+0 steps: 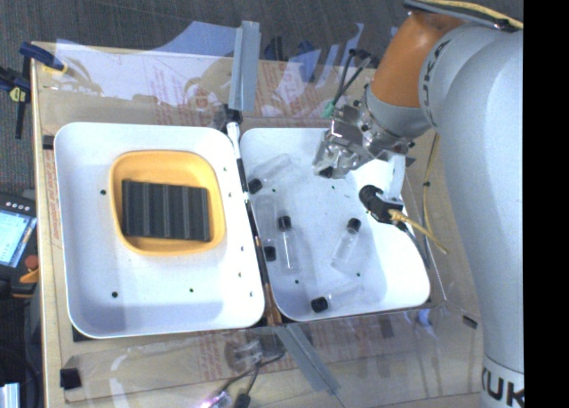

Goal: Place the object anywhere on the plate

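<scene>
a: five or so clear vials (286,236) with black caps, loose in the right bin (404,286). one yellow plate (166,166) in the left bin (80,291).
b: handling?
a: likely light, stiff, slick, prone to roll. grip mid-body, across the tube.
b: tool (336,159)?
a: low over right bin's far edge. spread: cannot tell.

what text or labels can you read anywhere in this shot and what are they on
"KU": white letters cut off at the picture's edge, on the arm's grey base.
Faint reddish print on the clear sheeting along the bench's far edge: too blurred to read.
Lit screen of the handheld device at the picture's left edge: too small to read.
The white bins, the yellow plate and the vials bear no visible text.
</scene>
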Tool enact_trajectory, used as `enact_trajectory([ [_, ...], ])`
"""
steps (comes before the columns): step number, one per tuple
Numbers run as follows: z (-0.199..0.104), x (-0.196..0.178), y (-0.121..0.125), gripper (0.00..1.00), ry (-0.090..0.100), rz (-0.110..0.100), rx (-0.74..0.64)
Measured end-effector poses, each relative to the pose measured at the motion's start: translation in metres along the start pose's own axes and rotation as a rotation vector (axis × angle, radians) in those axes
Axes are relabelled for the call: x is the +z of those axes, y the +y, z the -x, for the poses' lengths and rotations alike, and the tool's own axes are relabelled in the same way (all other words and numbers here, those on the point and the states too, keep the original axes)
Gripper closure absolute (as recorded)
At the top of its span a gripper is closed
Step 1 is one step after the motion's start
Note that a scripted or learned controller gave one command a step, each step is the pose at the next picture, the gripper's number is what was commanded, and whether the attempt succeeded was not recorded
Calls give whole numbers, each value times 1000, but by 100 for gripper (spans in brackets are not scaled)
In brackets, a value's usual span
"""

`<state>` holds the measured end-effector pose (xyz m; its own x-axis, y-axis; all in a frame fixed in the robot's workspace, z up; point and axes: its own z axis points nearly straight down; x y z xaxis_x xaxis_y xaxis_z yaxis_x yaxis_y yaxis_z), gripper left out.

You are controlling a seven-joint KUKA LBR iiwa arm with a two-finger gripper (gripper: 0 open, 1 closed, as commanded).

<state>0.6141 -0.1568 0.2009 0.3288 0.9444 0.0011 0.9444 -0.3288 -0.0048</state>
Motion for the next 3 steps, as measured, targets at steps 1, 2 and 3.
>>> enact_trajectory([
  [1, -33, -76, -26, 100, -1, 2, -69],
  [2, -30, 19, -25, 100, -2, -2, -313],
  [3, -85, -15, -39, 100, -2, 2, -387],
])
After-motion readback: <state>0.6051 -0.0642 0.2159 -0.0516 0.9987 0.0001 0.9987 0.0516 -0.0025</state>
